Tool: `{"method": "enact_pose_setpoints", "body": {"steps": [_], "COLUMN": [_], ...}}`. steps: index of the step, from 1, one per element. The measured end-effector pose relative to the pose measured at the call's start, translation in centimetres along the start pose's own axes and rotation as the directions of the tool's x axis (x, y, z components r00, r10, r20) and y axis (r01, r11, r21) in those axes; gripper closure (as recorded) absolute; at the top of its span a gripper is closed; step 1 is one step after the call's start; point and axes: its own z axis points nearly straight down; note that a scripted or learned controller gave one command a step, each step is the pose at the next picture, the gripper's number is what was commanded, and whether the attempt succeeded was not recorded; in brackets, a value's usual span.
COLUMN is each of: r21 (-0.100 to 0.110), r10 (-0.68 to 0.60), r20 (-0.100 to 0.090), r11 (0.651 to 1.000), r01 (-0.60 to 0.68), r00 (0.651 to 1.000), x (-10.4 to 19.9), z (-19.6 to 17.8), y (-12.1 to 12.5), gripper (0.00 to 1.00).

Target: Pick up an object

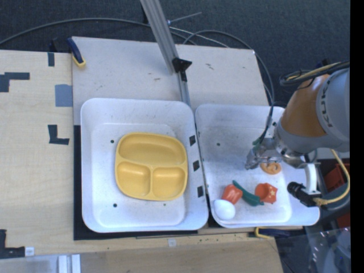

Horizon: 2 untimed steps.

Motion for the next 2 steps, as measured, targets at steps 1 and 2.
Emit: {"method": "enact_pose_setpoints", "body": {"steps": [1, 2], "r21": [-0.009, -0.009], "r10": [0.002, 0.001], "r20": [0.003, 0.003], "r11": [1.000, 1.000], "r01": [-0.002, -0.001], "r00": [1.000, 1.000], "x": [-0.2, 0.5], "z": [-6.3, -12.4], "y": [0.1, 0.2], "gripper": [1.00, 1.00]}}
